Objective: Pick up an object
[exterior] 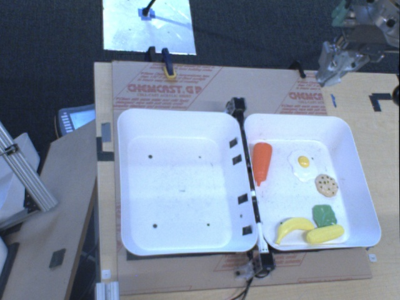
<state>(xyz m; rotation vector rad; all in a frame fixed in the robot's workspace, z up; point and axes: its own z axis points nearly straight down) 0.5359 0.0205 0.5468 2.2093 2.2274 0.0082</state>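
Above the far right corner of the bench, beyond the bins, your gripper [330, 67] hung well clear of everything it might have picked. You could see the metal hand at the end of the arm [369, 11], but at that angle and size I could not tell how wide the claw stood; nothing showed in it, so I judged it carried no object.

The right bin [359, 161] held all the candidates. A toy carrot [261, 161] lay along its left wall, thick end far and tip pointing near. To its right sat a toy fried egg [302, 165], and just near-right of that a small cookie [326, 184]. In the near part of the bin a yellow banana [292, 227] curved beside a second yellow piece [325, 233], the two close or touching, with a green piece [324, 214] just behind them; what those last two were I could not say. The left bin [128, 167] showed only its white floor and a few dark specks.

As for progress, you were at the very start: no object had been lifted, and every toy rested on the bin floor. What remained, by my reckoning, was the whole job: choosing one piece, bringing the gripper over it, descending, closing and lifting. The carrot or the egg, each lying apart from its neighbours, looked the easier targets; the crowded near group seemed riskier.
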